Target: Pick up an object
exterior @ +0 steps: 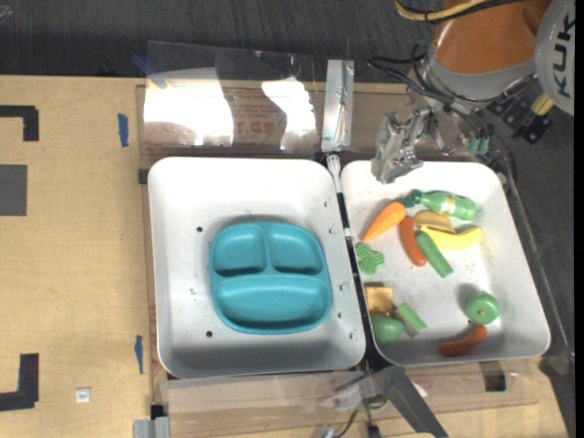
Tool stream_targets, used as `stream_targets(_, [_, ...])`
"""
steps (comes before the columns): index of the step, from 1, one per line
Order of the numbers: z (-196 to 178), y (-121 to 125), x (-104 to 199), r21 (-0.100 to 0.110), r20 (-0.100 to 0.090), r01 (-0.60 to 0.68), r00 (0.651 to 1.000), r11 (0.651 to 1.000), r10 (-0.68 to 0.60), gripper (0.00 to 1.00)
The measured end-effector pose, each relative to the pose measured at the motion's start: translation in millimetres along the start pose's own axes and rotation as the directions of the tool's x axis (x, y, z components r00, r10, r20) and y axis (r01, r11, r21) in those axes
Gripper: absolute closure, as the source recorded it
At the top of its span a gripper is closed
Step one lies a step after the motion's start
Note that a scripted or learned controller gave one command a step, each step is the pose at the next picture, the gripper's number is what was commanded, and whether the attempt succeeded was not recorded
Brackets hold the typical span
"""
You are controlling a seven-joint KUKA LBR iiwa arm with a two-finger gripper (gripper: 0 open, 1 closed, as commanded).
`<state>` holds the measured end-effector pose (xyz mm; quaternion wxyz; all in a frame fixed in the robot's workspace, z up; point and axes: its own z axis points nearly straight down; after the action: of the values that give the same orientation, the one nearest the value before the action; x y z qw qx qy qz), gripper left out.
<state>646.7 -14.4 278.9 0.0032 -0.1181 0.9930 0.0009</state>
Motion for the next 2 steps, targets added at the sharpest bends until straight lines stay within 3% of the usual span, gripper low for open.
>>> stream_targets(1, [-40, -80, 8, 0.007, 0.005, 0.118, 0.993, 0.993, -0.118, 1.00])
stream_targets(2, [-10, -9, -19, -0.001, -0.002, 0.023, 1.000, 1.000, -0.023, 1.00])
